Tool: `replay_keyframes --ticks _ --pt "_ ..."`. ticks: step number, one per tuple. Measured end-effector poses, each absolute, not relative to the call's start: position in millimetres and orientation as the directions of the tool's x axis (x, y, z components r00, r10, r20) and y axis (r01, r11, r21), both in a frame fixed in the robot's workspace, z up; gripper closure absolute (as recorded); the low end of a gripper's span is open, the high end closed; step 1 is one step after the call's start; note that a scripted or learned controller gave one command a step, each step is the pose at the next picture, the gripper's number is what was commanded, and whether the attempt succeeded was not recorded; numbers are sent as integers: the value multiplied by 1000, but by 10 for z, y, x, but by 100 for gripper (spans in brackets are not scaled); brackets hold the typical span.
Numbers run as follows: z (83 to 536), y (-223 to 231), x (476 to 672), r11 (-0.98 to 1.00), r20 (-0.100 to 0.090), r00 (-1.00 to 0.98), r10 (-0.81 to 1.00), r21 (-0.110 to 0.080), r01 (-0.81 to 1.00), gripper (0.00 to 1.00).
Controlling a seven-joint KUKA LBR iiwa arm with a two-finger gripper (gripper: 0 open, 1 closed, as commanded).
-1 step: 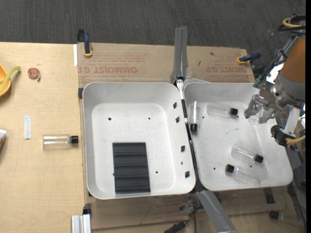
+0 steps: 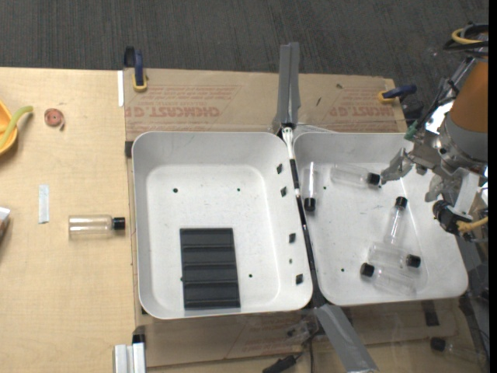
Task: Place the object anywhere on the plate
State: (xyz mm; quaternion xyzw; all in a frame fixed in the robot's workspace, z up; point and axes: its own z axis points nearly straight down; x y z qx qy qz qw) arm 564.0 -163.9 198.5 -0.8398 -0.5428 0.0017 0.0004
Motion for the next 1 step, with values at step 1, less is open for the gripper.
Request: replay_keyframes --ticks 1 --pt "2001 -2091 5954 -353 -3 353 935 -1 935 0"
